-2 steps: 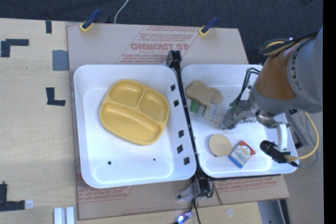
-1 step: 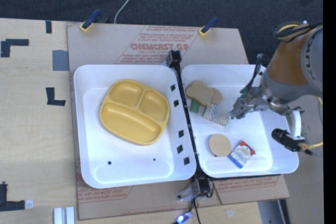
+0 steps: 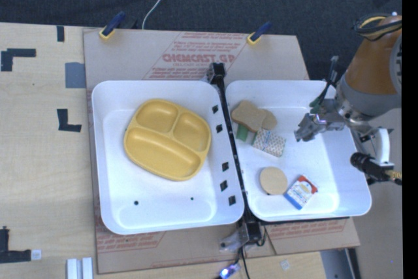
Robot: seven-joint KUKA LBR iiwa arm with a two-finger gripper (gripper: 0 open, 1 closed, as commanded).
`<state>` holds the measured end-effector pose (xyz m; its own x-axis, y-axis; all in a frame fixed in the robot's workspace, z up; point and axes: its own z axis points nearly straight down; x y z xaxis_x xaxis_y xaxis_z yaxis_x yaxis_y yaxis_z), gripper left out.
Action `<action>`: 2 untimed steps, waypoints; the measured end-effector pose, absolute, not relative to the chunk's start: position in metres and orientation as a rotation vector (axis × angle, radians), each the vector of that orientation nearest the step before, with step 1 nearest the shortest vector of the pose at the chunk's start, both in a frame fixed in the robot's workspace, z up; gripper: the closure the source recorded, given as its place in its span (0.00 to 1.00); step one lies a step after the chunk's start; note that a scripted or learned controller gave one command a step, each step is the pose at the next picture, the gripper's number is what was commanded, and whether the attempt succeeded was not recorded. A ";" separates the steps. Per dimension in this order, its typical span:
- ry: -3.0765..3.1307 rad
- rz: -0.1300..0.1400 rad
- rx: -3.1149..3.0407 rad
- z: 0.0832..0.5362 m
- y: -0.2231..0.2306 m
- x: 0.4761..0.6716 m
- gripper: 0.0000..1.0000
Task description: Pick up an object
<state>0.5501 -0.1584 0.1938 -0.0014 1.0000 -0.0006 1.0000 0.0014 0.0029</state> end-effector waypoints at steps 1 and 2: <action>2.223 0.004 2.216 0.240 -0.150 0.555 1.00; 2.226 -0.002 2.218 0.227 -0.100 0.565 1.00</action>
